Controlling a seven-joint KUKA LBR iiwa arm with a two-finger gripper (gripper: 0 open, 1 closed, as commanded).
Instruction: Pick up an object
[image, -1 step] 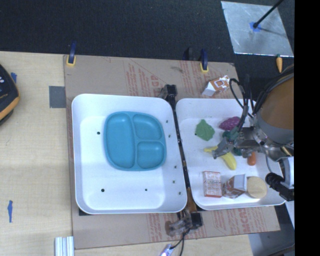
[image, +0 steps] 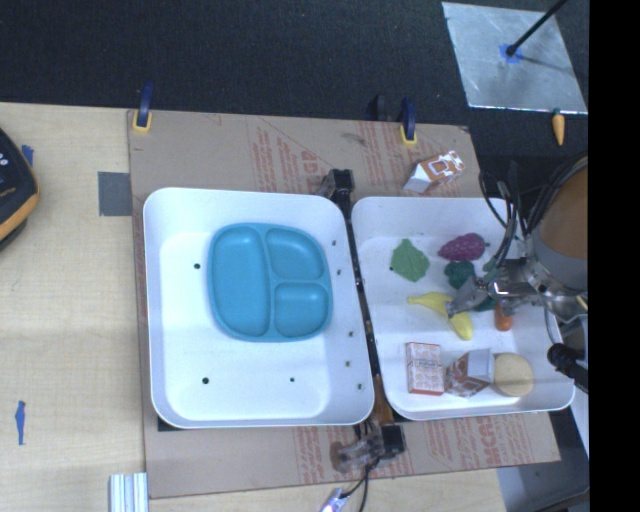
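A: So where's the gripper (image: 478, 291)?

B: Low in the right bin (image: 380, 300), near its right edge. The yellow banana toy (image: 445, 312) lies just left of it, long axis slanting toward the front-right corner. Can't tell its opening or any hold.

Probably lab — clamped cardboard (image: 300, 150) bench

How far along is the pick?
Done: the arm has reached into the right bin, with the gripper low by the yellow banana. In hand: nothing visibly held. Left: grasp and lift; the blue tray sits in the left bin.
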